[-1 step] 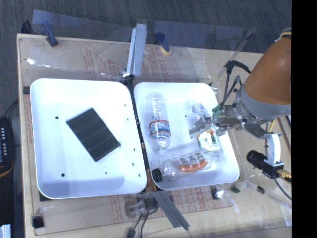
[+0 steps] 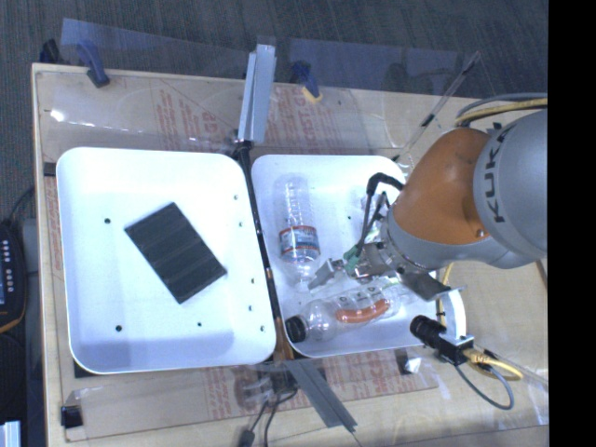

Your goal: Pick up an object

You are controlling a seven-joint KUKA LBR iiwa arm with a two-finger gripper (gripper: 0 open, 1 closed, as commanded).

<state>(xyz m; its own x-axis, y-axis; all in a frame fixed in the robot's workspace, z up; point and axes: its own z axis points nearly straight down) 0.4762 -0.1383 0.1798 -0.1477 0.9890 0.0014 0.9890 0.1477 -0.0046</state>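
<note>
In the right bin (image 2: 279, 170), a clear plastic bottle (image 2: 298, 223) with a blue label lies lengthwise near the left wall. A second clear bottle (image 2: 346, 311), with a black cap and something orange inside, lies along the bin's front edge. My gripper (image 2: 341, 269) hangs low over the bin's middle, just right of the labelled bottle's lower end and just above the orange-filled bottle. I see nothing clearly held in it. A flat black rectangular pad (image 2: 175, 251) lies tilted in the middle of the left bin (image 2: 84, 170).
The grey and orange arm (image 2: 447, 203) covers the right bin's right half. A grey metal bar (image 2: 255, 91) stands at the back where the two bins meet. Blue clamps (image 2: 93, 65) sit at the bench's rear edge.
</note>
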